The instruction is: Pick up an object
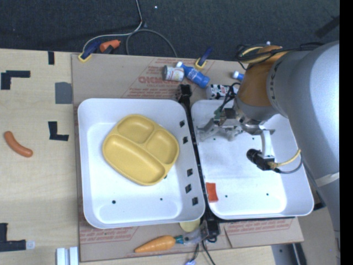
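I see the gripper [220, 127] low in the right bin [287, 200], near its upper left corner; can't tell how it's set (too cluttered). Yellow divided plate [141, 148] sits in the left bin [94, 203]. Small orange piece [211, 191] lies by the right bin's lower left.

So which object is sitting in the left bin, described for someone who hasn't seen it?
Start at the left shallow white bin. The yellow plastic divided plate lies in its upper middle, rounded, with three compartments, and is far larger than the small orange piece in the right bin.
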Robot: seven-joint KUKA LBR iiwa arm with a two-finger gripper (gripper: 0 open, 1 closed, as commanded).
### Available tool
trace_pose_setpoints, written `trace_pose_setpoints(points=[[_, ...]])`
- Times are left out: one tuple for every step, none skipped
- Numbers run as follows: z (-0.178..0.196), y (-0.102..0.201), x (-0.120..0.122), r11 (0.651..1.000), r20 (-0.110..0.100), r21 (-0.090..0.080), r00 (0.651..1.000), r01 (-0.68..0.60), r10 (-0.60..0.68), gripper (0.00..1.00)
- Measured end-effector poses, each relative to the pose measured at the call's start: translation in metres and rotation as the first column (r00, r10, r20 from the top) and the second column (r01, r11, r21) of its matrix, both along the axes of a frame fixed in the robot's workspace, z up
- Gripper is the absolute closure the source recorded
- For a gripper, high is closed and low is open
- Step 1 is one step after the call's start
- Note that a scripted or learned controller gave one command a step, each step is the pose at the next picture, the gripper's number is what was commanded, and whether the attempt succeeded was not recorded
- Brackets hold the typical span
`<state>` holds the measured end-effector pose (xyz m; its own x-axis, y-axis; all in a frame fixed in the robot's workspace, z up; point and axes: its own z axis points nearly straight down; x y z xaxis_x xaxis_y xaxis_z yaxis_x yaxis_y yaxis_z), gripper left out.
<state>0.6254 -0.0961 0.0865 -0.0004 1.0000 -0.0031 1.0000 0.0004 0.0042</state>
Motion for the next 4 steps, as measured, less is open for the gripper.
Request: trace_pose_setpoints(points=[[0.001,-0.001,0.045,1.0,-0.002,0.003,1.0,-0.002,0.002,0.0],[0.0,-0.101,0.043,1.0,0.001,-0.001,1.0,0.005,-0.005,0.0],[0.001,-0.038,-0.034,1.0,0.0,0.001,1.0,-0.001,0.001,0.0],[-0.001,0.003,0.024,1.0,0.001,0.003,1.0,-0.005,0.005,0.0]])
